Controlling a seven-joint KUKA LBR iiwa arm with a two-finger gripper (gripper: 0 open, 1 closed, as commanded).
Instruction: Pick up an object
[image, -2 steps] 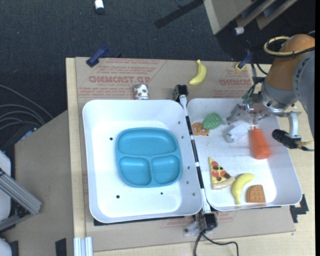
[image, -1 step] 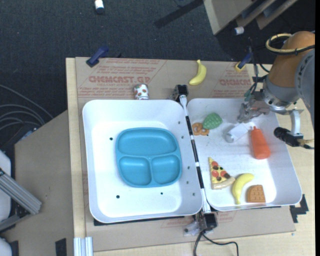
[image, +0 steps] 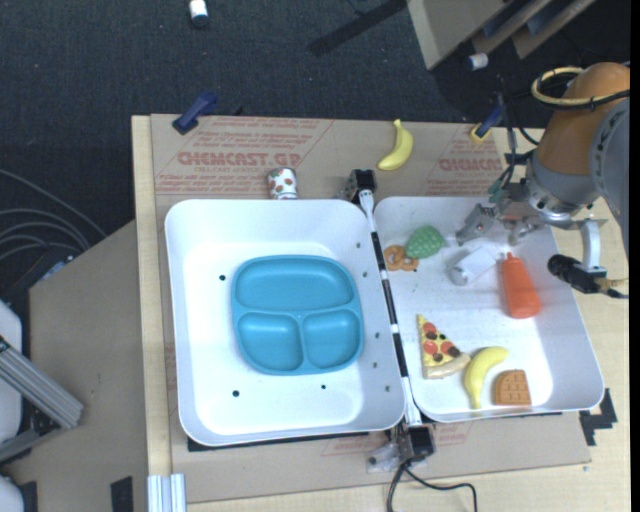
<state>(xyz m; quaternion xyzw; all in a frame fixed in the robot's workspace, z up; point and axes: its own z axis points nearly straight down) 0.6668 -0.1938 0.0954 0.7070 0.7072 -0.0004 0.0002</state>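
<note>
My gripper (image: 478, 245) hangs low over the back of the right bin (image: 570, 340), reaching in from the upper right. Just left of it lie a green leafy toy (image: 425, 241) and a small orange pretzel-like piece (image: 399, 258). An orange bottle (image: 519, 286) lies to the gripper's lower right. Toward the bin's front sit a pizza slice (image: 438, 348), a yellow banana (image: 482, 370) and a brown waffle (image: 511, 388). Nothing can be seen held in the gripper.
The left bin (image: 200, 380) holds a blue divided tray (image: 296, 312). On the cardboard behind the bins lie a second banana (image: 397, 148) and a small spotted cup (image: 283, 183). A blue clip (image: 194, 113) sits at the bench's back left corner.
</note>
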